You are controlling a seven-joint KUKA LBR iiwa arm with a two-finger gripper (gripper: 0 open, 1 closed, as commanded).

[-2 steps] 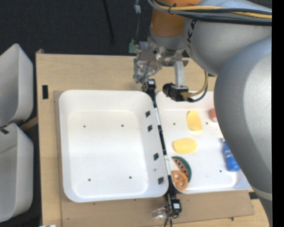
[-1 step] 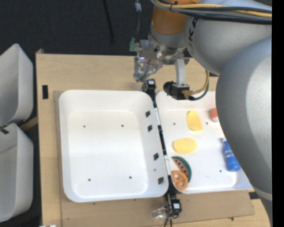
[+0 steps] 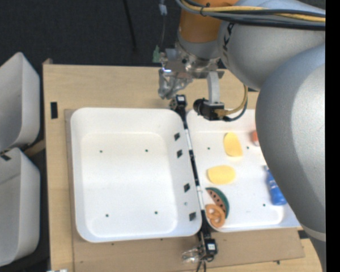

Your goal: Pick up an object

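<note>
My gripper [image 3: 171, 88] hangs above the bench just beyond the far edge of the two bins, near the top of the divider between them. Nothing shows between its fingers. The right bin [image 3: 243, 222] holds a yellow oval piece [image 3: 233, 145], a second yellow piece [image 3: 221, 174], a green and brown watermelon-like slice [image 3: 220, 202], an orange pretzel-shaped piece [image 3: 215, 216], a blue object [image 3: 275, 188] by the arm, and a small orange-red thing [image 3: 253, 136] partly hidden by the arm. The left bin [image 3: 79, 152] lies to the left.
The big grey arm [image 3: 294, 123] covers the right side of the right bin. Black clips [image 3: 188, 152] run along the divider between the bins. White boxes [image 3: 11, 101] stand left of the bench. A cable and a black connector [image 3: 212, 109] hang by the wrist.
</note>
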